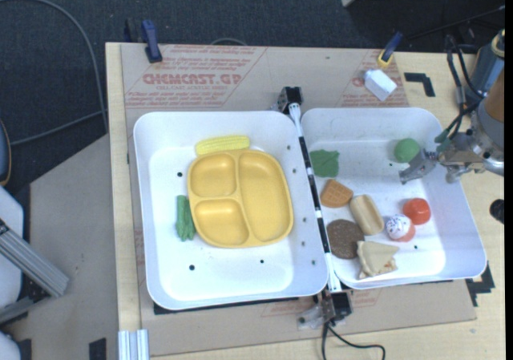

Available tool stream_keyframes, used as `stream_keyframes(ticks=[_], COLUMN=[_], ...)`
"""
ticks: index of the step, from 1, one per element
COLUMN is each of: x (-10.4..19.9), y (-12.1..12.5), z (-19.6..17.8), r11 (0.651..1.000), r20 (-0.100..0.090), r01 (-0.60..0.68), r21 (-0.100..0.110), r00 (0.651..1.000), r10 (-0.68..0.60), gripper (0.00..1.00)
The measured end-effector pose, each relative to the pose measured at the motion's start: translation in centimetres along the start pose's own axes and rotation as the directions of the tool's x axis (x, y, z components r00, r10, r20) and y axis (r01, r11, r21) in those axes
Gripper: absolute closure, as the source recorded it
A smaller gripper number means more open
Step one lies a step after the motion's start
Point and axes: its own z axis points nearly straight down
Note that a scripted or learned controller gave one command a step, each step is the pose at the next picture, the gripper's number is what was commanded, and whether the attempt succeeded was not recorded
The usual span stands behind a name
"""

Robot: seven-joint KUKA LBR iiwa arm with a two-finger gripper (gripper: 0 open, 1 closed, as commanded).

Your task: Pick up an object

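The fingers [434, 168] stand spread and hold nothing, over the right bin [465, 258], below the green ball [406, 149]

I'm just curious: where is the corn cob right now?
The corn cob lies in the left bin, touching the far edge of the yellow divided tray, across from the green bean pod.

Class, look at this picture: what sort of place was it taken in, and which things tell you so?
Probably a robotics lab: two white bins clamped to a bench, toy food for grasping, a robot arm.
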Motion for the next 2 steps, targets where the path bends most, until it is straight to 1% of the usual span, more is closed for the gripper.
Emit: stream_keyframes(ticks=[1, 2], x=[-2.1, -2.1], y=[-2.3, -2.3], z=[11.0, 10.0], r11=[1.0, 1.0], r20=[-0.001, 0.0], r01=[-0.001, -0.001], r21=[0.002, -0.001], r00=[1.0, 1.0], r10=[0.001, 0.001], gripper=[0.0, 1.0])
